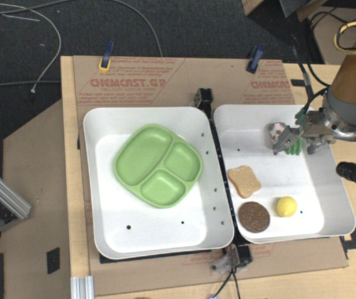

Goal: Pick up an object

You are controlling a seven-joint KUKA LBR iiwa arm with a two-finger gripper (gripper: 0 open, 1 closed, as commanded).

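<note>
Gripper (pixel 288 143), finger state indeterminate, over right bin (pixel 327 226) far side beside a small red-white object (pixel 277 129); toast slice (pixel 244 181), brown cookie (pixel 253 217), lemon (pixel 286 206) nearer.

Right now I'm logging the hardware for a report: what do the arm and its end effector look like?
The arm is a thick rounded body, grey low down with a broad orange band above the wrist. Below it sits a metallic grey end effector of blocky parts with short dark fingers and a touch of green near the tips. Dark cables run beside the arm.
</note>
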